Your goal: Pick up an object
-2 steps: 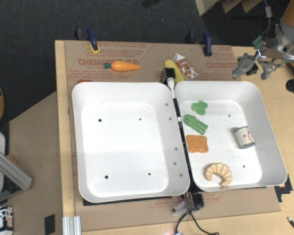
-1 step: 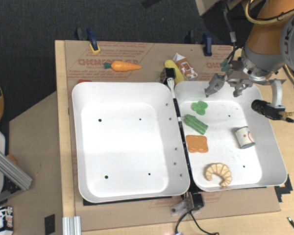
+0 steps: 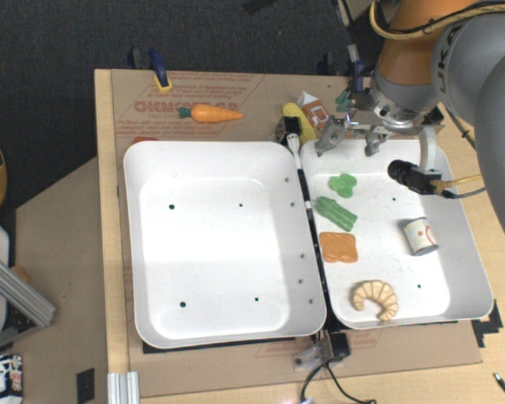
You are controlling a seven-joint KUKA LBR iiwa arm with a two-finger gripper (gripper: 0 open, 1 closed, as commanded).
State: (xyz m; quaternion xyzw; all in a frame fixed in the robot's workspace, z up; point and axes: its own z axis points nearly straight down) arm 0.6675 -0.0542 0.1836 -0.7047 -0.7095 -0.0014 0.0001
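Flanking gripper [image 3: 348,140]: banana [image 3: 294,118], broccoli [image 3: 344,184].

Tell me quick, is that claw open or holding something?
Gripper: open, holding nothing, at the back edge of the right bin.

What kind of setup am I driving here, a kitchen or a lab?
Most likely a robotics lab bench: two white bins on a cardboard sheet, toy food such as a croissant and carrot, and an industrial arm's gripper.
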